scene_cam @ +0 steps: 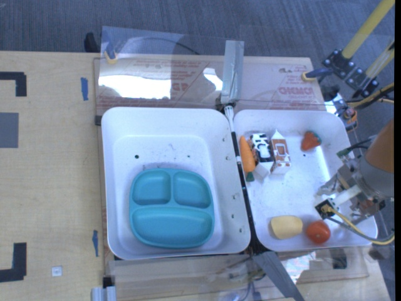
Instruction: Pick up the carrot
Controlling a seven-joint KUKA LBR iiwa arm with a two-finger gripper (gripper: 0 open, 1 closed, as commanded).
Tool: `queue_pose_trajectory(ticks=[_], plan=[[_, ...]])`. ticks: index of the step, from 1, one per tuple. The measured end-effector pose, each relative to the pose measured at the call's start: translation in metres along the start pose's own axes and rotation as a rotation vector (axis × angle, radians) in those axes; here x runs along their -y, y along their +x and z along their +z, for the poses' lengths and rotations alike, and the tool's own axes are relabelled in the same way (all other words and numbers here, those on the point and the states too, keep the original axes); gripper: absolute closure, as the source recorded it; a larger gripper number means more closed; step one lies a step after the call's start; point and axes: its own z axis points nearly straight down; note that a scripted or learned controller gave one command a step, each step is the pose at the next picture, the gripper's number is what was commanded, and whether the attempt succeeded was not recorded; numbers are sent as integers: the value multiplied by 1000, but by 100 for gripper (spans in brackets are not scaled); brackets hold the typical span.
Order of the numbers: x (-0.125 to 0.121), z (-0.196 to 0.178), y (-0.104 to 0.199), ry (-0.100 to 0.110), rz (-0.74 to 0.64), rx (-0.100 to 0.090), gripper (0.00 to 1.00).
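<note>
smooth tapered orange carrot (247, 153) beside boxy cartons (271, 152)

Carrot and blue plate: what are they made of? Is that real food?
The carrot looks like toy food in moulded plastic: an even orange, smooth, with a plain green end. At this size I can't rule out rubber. The plate seems to be hard plastic too: one flat teal colour, rounded moulded compartments and a dull sheen.

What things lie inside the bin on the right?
A carrot by the left wall, a black-and-white box, a brown carton, a strawberry, a yellow potato and a tomato. The gripper covers the right edge of the bin; anything beneath it is hidden.
</note>
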Motion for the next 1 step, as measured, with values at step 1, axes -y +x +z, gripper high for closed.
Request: queue_pose_trajectory(ticks=[1], plan=[[-22,3,22,23,183,23,0]])
